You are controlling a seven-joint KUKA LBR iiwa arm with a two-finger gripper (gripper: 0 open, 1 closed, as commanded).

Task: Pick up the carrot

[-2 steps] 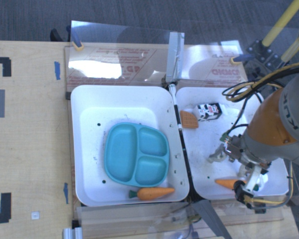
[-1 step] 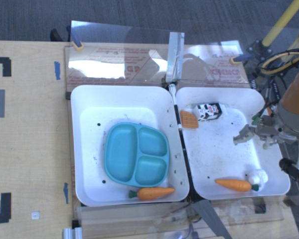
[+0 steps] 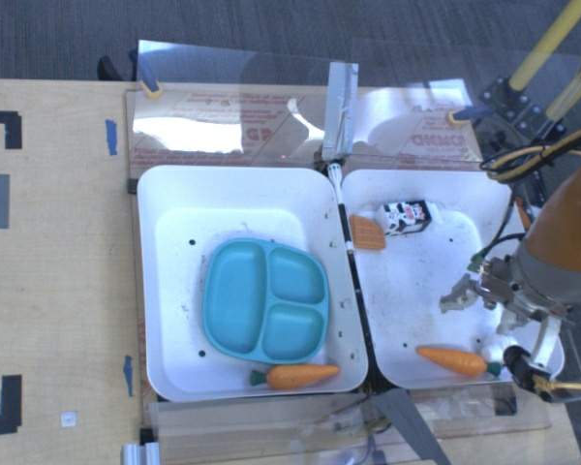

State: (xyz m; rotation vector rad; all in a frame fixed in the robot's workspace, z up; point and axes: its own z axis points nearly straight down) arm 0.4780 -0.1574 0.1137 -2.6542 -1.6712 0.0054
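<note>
Two carrots are visible: one [image 3: 296,376] at the near edge of the left bin [image 3: 165,260], just near of the blue divided plate [image 3: 265,298], another [image 3: 453,359] near the right bin's [image 3: 407,279] near wall. The gripper [image 3: 479,298] (jaw state cannot be told) hovers just far of the right-bin carrot, apart from it.

This is a robotics lab test cell, not a home or a kitchen. A plywood bench [image 3: 58,260] carries black and blue tape marks and two shallow white bins [image 3: 165,211] fixed side by side, with clear plastic shields [image 3: 232,114] standing behind them. The floor beyond is dark grey carpet [image 3: 271,8]. The food is toy-like plastic, and bundled cables [image 3: 533,158] run by the grey and orange arm [image 3: 562,240].
</note>
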